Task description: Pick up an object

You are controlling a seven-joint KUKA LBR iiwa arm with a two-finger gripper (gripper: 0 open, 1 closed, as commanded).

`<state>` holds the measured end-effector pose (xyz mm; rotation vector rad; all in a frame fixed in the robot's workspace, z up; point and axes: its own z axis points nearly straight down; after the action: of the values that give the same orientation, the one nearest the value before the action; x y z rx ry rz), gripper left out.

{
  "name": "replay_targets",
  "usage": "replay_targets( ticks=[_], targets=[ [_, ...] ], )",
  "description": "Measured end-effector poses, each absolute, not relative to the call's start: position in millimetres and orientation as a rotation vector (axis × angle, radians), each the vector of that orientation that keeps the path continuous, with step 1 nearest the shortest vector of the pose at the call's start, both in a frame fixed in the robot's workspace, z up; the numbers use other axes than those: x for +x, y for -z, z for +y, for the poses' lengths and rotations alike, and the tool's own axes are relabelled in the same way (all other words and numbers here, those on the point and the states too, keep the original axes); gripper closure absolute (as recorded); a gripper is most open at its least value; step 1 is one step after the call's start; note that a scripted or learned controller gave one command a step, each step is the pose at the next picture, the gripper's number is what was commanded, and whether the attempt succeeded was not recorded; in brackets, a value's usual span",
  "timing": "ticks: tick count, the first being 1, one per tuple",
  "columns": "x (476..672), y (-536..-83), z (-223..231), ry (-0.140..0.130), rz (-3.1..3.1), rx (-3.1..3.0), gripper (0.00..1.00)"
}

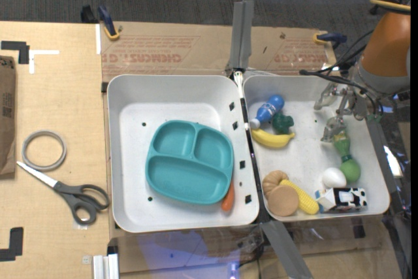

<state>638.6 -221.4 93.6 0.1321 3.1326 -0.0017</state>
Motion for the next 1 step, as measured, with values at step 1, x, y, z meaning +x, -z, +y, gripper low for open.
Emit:
replay_targets(
  ticks=[1],
  targets=[
    [584.3,-93.1,-221.2,0.001,3.117,0.361,0.00]
  ],
)
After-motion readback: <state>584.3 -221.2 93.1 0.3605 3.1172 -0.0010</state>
